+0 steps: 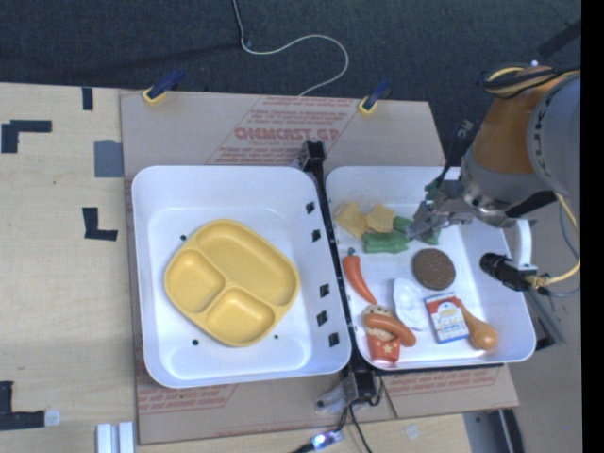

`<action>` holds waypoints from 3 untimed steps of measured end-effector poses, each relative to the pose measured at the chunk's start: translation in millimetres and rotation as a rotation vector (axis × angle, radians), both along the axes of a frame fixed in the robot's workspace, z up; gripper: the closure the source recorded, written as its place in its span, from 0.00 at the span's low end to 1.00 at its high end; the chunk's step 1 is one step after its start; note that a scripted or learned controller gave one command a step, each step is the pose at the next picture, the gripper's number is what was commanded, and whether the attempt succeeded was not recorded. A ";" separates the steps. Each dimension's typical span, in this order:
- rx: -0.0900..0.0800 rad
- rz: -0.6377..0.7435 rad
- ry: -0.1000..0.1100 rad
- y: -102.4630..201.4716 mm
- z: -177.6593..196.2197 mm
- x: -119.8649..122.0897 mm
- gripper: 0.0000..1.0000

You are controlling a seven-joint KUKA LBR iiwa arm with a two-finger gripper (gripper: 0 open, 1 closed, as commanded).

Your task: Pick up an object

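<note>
Beside the round brown patty (434,268) in the right white bin (500,347), we find the gripper (427,223) low over the green plastic vegetable (384,243). We judge this the approach; next comes closing. Jaw state: undeterminable.

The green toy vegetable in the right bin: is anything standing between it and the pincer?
Nothing visible stands between them. The pincer is low over the right white bin, just right of the green toy vegetable, with bare bin floor between. The yellow cheese-like pieces lie on its far left side and the round brown patty lies lower, both off the path.
</note>
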State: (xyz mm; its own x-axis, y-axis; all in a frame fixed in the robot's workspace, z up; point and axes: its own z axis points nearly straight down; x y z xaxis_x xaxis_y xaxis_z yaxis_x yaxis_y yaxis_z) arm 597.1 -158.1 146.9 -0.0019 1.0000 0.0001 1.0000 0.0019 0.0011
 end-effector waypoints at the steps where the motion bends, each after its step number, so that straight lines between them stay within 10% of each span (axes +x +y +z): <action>1: -0.001 0.000 -0.001 -1.2 42.1 0.8 1.00; 3: 0.002 0.003 0.003 49.8 86.2 -16.8 1.00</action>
State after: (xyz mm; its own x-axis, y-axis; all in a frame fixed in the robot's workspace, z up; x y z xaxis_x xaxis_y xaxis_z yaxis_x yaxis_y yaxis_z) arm 580.3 -108.4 233.1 -0.0051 1.0000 0.0017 1.0000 0.0051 -0.0022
